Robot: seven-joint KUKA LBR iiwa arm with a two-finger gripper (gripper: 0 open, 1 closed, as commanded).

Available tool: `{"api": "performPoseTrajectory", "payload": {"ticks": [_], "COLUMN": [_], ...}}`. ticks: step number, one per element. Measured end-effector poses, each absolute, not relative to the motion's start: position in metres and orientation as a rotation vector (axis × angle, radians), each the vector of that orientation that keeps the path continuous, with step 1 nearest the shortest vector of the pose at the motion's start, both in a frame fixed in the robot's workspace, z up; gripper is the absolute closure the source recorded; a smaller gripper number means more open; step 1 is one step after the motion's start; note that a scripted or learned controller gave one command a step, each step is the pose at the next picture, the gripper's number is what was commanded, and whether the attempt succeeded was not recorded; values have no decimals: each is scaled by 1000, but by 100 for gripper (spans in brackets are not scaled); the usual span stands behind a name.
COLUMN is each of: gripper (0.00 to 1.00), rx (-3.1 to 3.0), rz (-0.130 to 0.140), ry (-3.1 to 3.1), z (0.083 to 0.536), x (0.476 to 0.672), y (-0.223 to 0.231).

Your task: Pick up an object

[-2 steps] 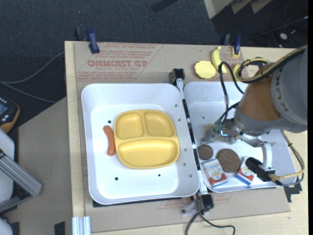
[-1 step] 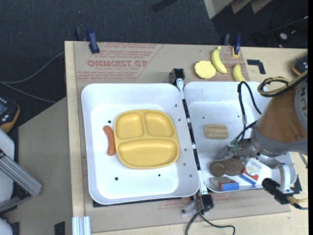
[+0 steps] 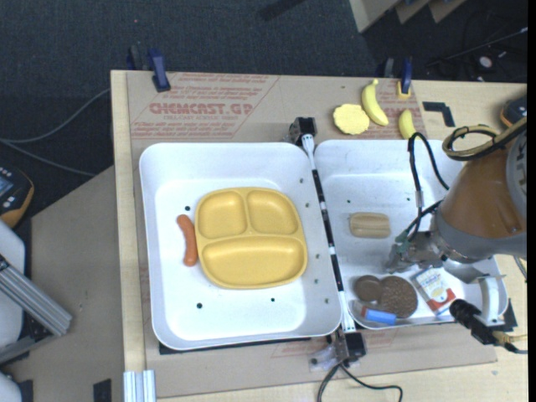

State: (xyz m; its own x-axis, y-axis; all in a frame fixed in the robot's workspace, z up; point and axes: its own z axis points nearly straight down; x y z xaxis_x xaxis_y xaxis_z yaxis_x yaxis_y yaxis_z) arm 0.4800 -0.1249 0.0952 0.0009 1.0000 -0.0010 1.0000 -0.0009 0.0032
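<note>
The right bin (image 3: 368,162) holds a tan bread-like piece (image 3: 369,224) near its middle. At its front lie two brown round patties (image 3: 387,293), a small blue piece (image 3: 381,316) and a white packet with red print (image 3: 434,286). My gripper (image 3: 404,252) hangs over the right bin, just right of the tan piece and above the patties. The arm's grey and orange wrist (image 3: 490,203) covers most of it.
The left bin (image 3: 167,224) carries a yellow divided tray (image 3: 249,237) with an orange sausage (image 3: 188,239) along its left side. On the bench behind the right bin lie a banana (image 3: 374,103), a yellow round piece (image 3: 351,119) and another yellow piece (image 3: 406,123).
</note>
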Motion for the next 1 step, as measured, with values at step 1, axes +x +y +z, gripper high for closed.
{"api": "performPoseTrajectory", "payload": {"ticks": [1], "gripper": [0], "rx": [2221], "rz": [2], "ry": [2219], "z": [95], "x": [480], "y": [-125]}}
